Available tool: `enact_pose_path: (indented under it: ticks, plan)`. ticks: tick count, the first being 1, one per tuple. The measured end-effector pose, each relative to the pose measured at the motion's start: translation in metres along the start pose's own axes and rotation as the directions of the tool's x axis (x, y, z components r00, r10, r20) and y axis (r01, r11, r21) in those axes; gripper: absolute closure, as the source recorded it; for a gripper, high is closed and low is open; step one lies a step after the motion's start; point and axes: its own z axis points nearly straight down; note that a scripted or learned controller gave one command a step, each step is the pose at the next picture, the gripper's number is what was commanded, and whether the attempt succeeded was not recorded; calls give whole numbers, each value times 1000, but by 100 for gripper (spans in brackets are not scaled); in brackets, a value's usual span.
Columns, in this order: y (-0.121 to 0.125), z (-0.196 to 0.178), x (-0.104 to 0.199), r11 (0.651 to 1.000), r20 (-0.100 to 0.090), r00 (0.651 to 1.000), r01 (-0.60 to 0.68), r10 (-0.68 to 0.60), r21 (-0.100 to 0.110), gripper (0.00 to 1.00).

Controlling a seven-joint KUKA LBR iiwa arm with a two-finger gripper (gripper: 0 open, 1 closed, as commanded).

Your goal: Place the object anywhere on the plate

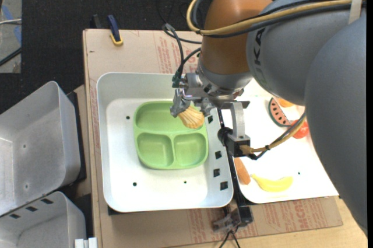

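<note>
A light green divided plate (170,136) lies in the left white bin (116,142). My gripper (187,107) hangs over the plate's upper right corner, under the orange band of the arm. A tan, ridged, shell-like object (192,118) sits between its fingers, just above the plate's large top compartment. The gripper is shut on that object. The arm hides the plate's far right rim.
The right bin (309,182) holds a watermelon slice (280,112), a red piece (299,130), a yellow banana (273,183) and an orange carrot-like piece (241,171). A grey tub (35,136) stands at the left. Cables run over the bin divider.
</note>
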Motion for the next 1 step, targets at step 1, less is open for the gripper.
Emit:
enact_pose_path:
  ticks: [1]
  plan:
    - [12, 6, 2, 1000, 1, 1000, 0, 0, -2, 100]
